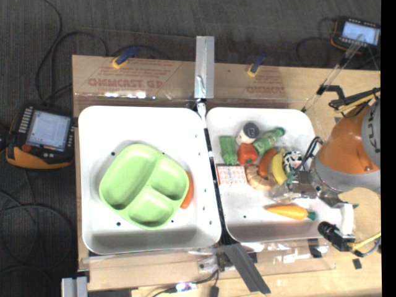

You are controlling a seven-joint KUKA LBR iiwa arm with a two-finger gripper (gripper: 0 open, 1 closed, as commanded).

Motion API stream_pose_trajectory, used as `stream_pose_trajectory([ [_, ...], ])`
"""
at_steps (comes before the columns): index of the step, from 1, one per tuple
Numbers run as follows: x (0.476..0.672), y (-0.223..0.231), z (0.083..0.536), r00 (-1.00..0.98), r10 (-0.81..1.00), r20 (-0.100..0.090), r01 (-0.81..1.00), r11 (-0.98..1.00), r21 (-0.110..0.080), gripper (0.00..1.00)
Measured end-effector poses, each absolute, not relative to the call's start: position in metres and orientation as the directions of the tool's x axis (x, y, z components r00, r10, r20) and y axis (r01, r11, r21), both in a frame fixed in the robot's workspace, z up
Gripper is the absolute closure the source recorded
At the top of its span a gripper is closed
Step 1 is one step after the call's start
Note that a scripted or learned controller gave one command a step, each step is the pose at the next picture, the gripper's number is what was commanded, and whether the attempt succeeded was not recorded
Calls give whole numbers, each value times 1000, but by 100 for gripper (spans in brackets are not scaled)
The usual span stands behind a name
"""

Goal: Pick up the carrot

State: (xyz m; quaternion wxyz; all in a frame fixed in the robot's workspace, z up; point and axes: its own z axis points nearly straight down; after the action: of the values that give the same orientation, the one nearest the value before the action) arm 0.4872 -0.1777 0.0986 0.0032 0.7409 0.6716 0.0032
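Observation:
The carrot (287, 212), orange with a green stub at its right end, lies flat near the front wall of the right bin (260, 231). My gripper (289, 189) hangs low over the right side of that bin, just behind the carrot and beside the pile of toy food. The carrot looks to be resting on the bin floor, apart from the gripper. The arm's orange band (346, 146) sits above the bin's right wall.
A pile of toy food fills the middle of the right bin: a banana (278, 167), a tomato (247, 154), green vegetables (228, 149) and a small box (230, 176). The left bin (99, 122) holds a green divided plate (144, 184) with an orange piece (187, 192) at its right edge.

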Motion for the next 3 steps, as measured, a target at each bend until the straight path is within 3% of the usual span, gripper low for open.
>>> stream_pose_trajectory([
  [1, 487, -178, 99, 98, 995, 1, 995, -98, 9, 0],
  [2, 487, -208, 90, -167, 986, 13, 986, 167, 2, 0],
  [3, 488, -161, 90, -524, 851, -13, 851, 524, 8, 0],
])
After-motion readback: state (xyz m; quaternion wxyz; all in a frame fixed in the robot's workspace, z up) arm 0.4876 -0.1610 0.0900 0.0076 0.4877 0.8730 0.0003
